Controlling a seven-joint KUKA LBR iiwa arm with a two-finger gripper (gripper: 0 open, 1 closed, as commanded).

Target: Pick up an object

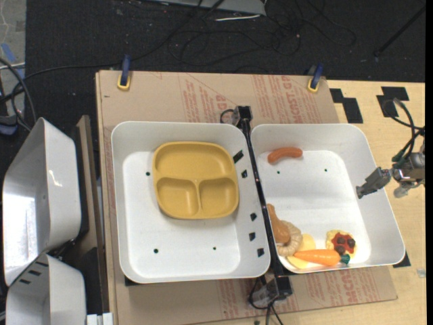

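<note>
Two shallow white bins are seen side by side on a brown cardboard-covered bench (203, 93). In the left bin (128, 181) a yellow divided plate (196, 179) is set flat in the upper middle of the floor, with three compartments facing up. In the right bin (352, 147) several toy foods are found. A toy sausage (284, 155), orange-red and slightly curved, is laid near the far wall, towards the divider between the bins. The other pieces are gathered in the near corner: a tan, lumpy piece (281, 230) that cannot be named with certainty is placed against the divider, an orange toy carrot (316, 256) is laid lengthwise just in front of it along the near wall, a pale yellow piece (308, 242) is partly covered by the carrot, and a small yellow item with red and dark spots (342, 241) is seen just beyond the carrot's tip. The gripper (385, 179) is seen at the right rim of the right bin, roughly level with the middle of that bin; a dark finger-like part is pointed in over the rim. Whether the claw is wide or narrow cannot be told. Nothing is seen between its parts. The sausage is well apart from it, across the bin floor, and the cluster with the carrot is nearer, below and to its left in the view, without any contact.
</note>
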